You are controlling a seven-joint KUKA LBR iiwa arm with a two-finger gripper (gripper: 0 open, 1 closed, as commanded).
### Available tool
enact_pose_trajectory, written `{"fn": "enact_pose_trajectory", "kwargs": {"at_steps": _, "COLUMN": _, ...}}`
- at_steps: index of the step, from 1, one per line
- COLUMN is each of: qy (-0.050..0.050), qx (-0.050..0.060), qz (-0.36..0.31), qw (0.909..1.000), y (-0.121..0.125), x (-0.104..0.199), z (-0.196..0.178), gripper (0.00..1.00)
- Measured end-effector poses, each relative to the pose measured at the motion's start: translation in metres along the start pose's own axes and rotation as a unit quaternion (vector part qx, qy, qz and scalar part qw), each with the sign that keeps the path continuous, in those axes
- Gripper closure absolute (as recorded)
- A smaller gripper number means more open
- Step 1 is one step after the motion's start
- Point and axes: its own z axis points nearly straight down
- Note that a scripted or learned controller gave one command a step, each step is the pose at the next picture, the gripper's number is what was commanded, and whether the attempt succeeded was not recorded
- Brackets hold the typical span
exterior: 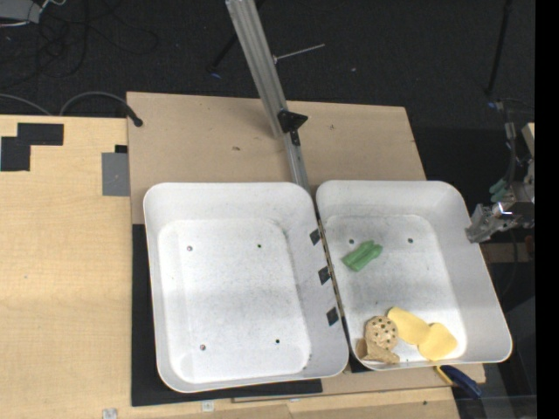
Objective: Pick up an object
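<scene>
Overall, the bench (349,138) is a pale board surface carrying two shallow white bins side by side, with the right bin (472,260) taken as the reference point. Within the right bin, a green object (362,256) lies toward its left-centre, a yellow object (423,333) sits by its near edge, and a tan perforated piece (380,337) rests just left of the yellow one, touching it. The left bin (175,234) adjoins the right bin's left wall. A grey metal rail (262,68) rises at a slant beyond the right bin's far-left corner. The gripper (493,218) hangs just outside the right bin's right rim; whether it is open or closed cannot be told. Dark floor with cables surrounds the bench.
</scene>
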Motion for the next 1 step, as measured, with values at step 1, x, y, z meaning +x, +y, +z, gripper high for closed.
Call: {"fn": "enact_pose_trajectory", "kwargs": {"at_steps": 1, "qy": 0.002, "qx": 0.004, "qz": -0.001, "qw": 1.0000, "y": 0.0007, "x": 0.0513, "z": 0.0159, "gripper": 1.00}}
